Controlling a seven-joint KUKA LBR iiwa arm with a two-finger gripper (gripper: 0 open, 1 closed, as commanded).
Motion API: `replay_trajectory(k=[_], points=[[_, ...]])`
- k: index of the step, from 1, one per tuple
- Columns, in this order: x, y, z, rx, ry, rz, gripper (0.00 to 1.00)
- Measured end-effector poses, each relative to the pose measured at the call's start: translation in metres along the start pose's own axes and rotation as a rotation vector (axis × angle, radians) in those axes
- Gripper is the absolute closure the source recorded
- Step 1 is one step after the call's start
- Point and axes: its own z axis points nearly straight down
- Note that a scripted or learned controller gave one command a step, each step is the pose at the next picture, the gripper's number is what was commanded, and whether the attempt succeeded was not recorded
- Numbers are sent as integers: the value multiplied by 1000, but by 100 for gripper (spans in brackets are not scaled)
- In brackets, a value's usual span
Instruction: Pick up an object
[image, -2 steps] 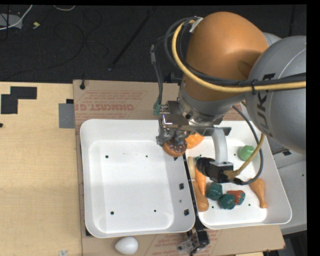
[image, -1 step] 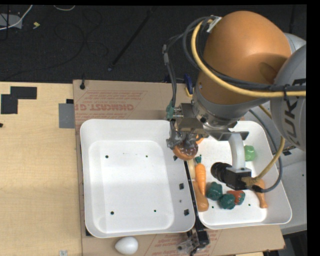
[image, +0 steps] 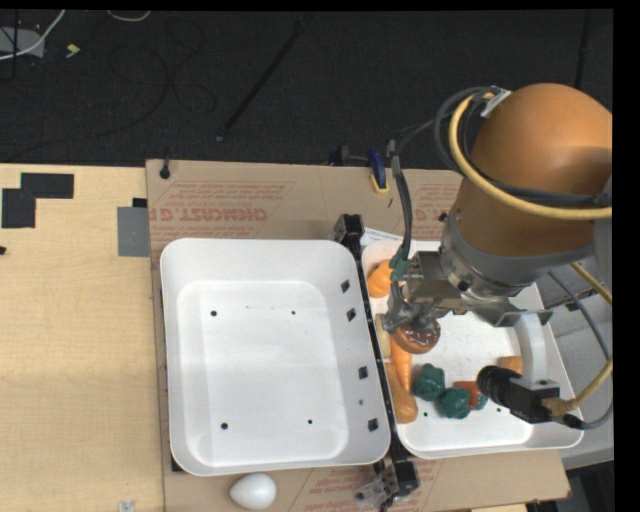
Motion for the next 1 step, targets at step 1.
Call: replay_trajectory(k=[1], points=[[3,1,37,-1,1,-6,100]])
